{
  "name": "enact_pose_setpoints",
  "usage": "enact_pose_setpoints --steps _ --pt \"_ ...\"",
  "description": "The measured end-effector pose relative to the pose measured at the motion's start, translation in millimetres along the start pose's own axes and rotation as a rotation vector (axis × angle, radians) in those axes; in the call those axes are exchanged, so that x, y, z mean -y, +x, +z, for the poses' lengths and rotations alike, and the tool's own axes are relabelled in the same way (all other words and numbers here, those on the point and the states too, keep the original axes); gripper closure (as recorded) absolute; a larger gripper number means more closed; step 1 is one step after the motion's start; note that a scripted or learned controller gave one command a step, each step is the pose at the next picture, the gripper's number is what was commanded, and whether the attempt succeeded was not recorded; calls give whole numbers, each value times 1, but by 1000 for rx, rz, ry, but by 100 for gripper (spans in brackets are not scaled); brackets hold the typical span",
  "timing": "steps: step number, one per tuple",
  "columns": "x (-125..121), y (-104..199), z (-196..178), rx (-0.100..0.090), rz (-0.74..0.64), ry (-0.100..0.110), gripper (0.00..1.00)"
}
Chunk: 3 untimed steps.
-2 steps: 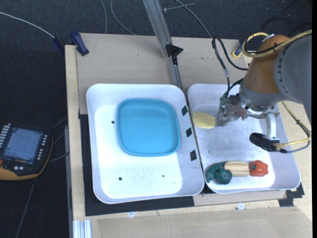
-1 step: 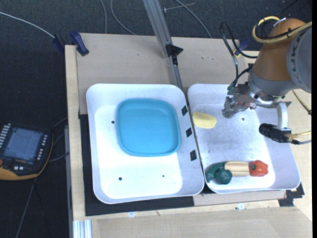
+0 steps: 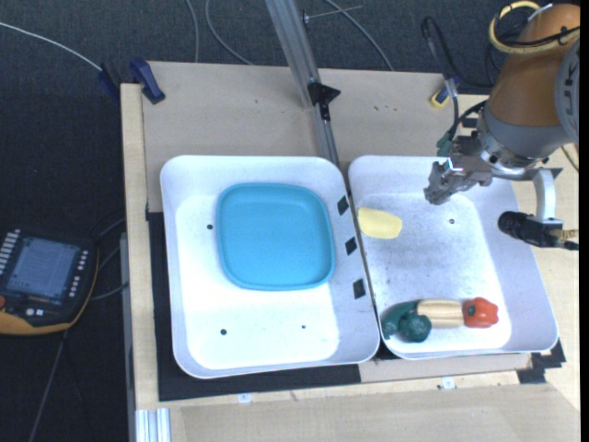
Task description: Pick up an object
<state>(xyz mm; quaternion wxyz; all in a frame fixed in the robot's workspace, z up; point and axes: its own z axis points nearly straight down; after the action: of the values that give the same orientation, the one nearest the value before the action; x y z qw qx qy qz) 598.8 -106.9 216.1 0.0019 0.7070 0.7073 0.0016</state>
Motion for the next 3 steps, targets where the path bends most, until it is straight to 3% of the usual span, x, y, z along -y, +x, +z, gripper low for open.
enact_pose_setpoints --steps 2,3 --pt "-30 102 1 -2 -4 5 100" --pt "-41 153 -17 -2 -4 3 100"
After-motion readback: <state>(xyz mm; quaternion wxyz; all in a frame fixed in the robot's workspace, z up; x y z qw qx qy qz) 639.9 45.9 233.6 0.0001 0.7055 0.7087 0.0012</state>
